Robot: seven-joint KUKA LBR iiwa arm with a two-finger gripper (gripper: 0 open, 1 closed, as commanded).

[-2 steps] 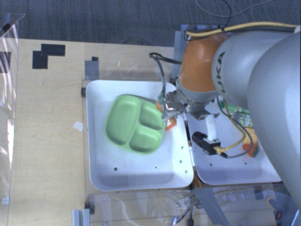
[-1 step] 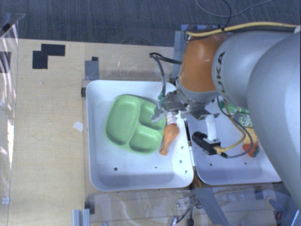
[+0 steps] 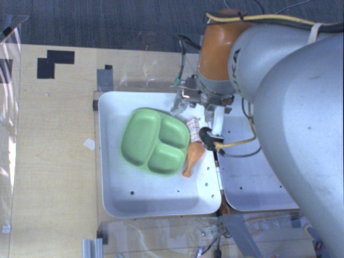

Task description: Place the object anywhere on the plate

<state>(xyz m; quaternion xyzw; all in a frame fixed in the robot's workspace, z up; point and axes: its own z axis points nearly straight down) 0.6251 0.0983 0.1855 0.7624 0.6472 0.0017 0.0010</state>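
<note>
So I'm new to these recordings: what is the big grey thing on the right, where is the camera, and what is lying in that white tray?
The grey shape with the orange band is a robot arm reaching in from the right. The one camera is fixed above the bench and looks down at a slant. Two shallow white bins sit side by side: the left bin and the right bin, which the arm largely covers. In the left bin lies a green plate with divided compartments. Just beside the plate's right edge lies an orange toy drumstick, not on the plate. The gripper at the arm's end hangs over that spot, above the drumstick's upper end. I cannot tell whether it grips anything.
</note>
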